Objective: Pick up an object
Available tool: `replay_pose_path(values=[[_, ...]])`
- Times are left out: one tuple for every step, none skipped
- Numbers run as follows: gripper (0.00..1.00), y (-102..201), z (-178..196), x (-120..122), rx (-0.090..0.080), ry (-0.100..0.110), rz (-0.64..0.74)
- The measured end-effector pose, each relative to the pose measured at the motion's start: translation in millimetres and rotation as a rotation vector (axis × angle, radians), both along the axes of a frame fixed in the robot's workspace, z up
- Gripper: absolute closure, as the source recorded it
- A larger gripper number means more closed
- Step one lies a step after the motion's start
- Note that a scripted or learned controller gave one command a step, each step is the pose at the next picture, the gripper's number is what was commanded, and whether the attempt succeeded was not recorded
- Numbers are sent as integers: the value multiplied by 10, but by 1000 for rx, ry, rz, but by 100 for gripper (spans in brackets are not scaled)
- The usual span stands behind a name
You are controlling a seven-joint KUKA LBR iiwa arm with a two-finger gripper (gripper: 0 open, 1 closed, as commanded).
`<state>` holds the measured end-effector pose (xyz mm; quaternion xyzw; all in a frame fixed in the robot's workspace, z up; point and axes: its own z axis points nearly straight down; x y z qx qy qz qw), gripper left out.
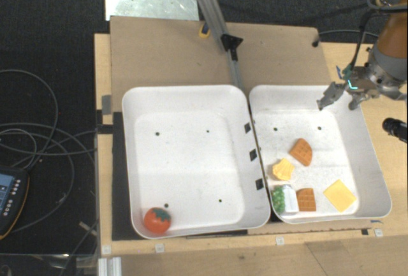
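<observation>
My gripper (pixel 341 97) hangs over the far right corner of the right bin (pixel 376 160), fingers spread open with nothing between them. Below it in that bin lie an orange waffle piece (pixel 301 152), a small yellow wedge (pixel 283 169), a green and white item (pixel 281 199), a second orange waffle piece (pixel 306 199) and a flat yellow cheese slice (pixel 340 195). A red tomato (pixel 157 220) sits in the near left corner of the left bin (pixel 137 115). The gripper is well apart from all of them.
A grey pole (pixel 213 10) slants across the bench behind the bins and ends in a black clamp. Black clips (pixel 252 154) line the seam between the bins. Cables and a handheld pendant (pixel 9 195) lie on the floor at left.
</observation>
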<state>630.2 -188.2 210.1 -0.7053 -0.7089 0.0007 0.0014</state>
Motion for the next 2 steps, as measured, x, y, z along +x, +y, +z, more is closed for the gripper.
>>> replay_pose_path(values=[[0, 1, 29, 9, -2, -4, 2], [0, 103, -499, 35, 0, 0, 2]])
